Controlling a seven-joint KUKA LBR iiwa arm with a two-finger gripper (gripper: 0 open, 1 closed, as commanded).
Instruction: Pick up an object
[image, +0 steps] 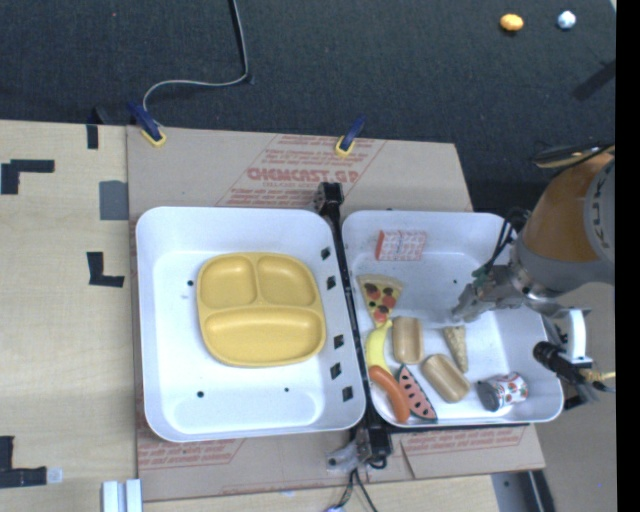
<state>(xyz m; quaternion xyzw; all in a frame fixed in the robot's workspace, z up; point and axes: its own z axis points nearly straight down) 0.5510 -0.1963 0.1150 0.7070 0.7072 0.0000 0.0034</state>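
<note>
The right bin (440, 222) holds several toy foods. A pizza slice (381, 295) lies by its left wall, and a red and white packet (401, 244) lies near the back. Toward the front are a banana (375, 348), a tan bun (406, 340), a second bun (445, 378), a sausage (388, 392), a watermelon slice (416, 395), a cone-shaped piece (456, 346) and a small can (503, 391). My gripper (470, 306) hangs low in the bin's right half, just above the cone-shaped piece. Nothing shows as held.
The left bin (160, 300) holds a yellow divided plate (262, 308). The arm's grey and orange wrist (565, 230) reaches over the right bin's right wall. A black divider (338, 290) runs between the bins. Cardboard (240, 170) lies under both.
</note>
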